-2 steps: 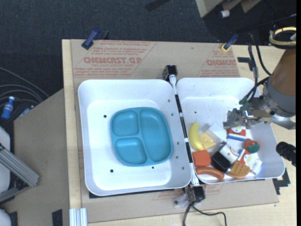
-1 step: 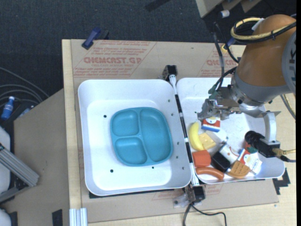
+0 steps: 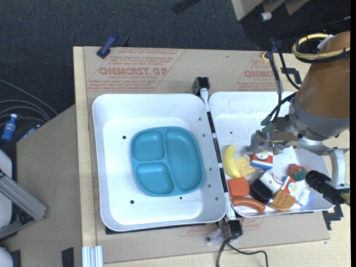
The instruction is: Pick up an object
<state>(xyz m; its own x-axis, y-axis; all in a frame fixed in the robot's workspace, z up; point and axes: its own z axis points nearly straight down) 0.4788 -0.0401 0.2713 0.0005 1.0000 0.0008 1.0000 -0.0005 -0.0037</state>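
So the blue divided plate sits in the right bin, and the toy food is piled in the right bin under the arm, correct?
Not quite. The camera view shows the blue divided plate in the left bin. The toy food is indeed piled in the right bin, under the arm.

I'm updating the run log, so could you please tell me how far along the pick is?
Done: the gripper is low in the right bin, just above the pile of toys near the banana. In hand: nothing visibly held. Left: grasping and lifting one item. The blue divided plate sits in the left bin.
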